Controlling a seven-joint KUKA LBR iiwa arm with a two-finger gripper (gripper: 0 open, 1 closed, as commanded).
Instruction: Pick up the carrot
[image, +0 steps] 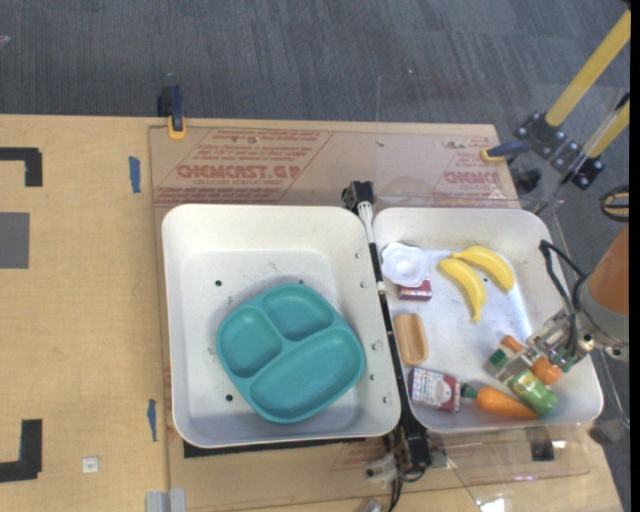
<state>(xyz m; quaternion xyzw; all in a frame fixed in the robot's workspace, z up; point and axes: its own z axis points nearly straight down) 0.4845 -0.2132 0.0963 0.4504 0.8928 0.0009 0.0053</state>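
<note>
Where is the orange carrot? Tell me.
The orange carrot lies near the front edge of the right white bin, between the red ketchup bottle and a green item, just below the gripper.

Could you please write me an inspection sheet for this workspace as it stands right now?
Surface: two shallow white bins side by side on a wooden bench, left bin and right bin.
Job's things: carrot lies near the front of the right bin, beside a green bottle.
Clutter: teal divided plate in the left bin; bananas, hot dog, ketchup bottle, white cup and small red box in the right bin.
Grippers: gripper low over the right bin, just behind the carrot.
Cables: black cable arcs over the right bin's right side.
Surroundings: grey carpet; yellow stand at upper right.
</note>
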